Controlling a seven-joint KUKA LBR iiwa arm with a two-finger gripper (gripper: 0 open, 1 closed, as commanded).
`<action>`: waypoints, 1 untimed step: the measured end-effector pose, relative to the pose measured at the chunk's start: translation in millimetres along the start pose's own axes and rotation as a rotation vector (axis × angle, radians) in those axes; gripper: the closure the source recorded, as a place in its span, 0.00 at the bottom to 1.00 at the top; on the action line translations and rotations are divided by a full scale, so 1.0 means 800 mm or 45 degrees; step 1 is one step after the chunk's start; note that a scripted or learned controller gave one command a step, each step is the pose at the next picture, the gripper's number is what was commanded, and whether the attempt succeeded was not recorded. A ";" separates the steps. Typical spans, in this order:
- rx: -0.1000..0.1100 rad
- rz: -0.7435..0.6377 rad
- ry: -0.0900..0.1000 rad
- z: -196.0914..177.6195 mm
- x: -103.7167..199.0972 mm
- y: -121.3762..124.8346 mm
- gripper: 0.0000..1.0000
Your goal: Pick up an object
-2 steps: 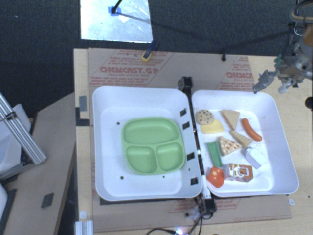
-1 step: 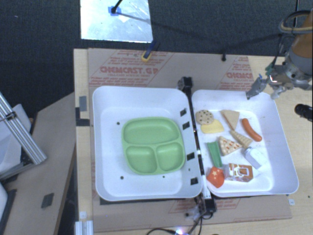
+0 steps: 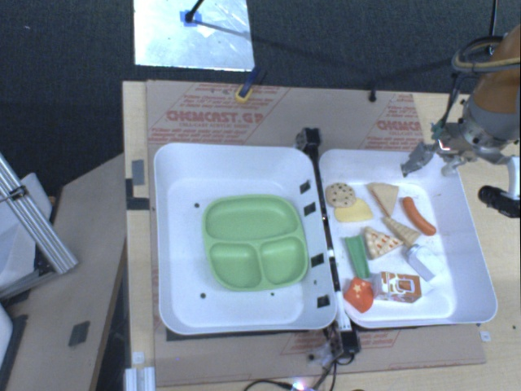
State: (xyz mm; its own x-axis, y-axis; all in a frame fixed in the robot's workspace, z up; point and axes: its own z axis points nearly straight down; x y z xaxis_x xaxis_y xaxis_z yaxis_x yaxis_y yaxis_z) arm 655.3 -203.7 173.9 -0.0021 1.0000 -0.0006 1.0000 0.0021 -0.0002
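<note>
Glossy white plastic bins [image 3: 244, 157]; matt green plastic tray [image 3: 254, 241]; cardboard underlay [image 3: 212, 108].

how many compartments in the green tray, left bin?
3. The green tray has one wide compartment across its far side, and two smaller ones on the near side: one at the image's left, one at the right. None hidden.

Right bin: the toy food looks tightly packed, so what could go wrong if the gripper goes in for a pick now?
Crowding: the pizza slice, green stick and sausage lie close together, so the fingers could nudge a neighbour or catch two pieces. The gripper hangs near the right bin's far rim, so a steep descent there might clip it.
</note>
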 end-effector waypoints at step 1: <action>0.000 -0.002 0.000 0.052 0.000 0.001 0.00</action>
State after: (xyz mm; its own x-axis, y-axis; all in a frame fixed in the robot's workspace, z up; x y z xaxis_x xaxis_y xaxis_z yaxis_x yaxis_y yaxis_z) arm 656.5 -203.9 132.7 -0.0036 1.0000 -0.0003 1.0000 0.0036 -0.0004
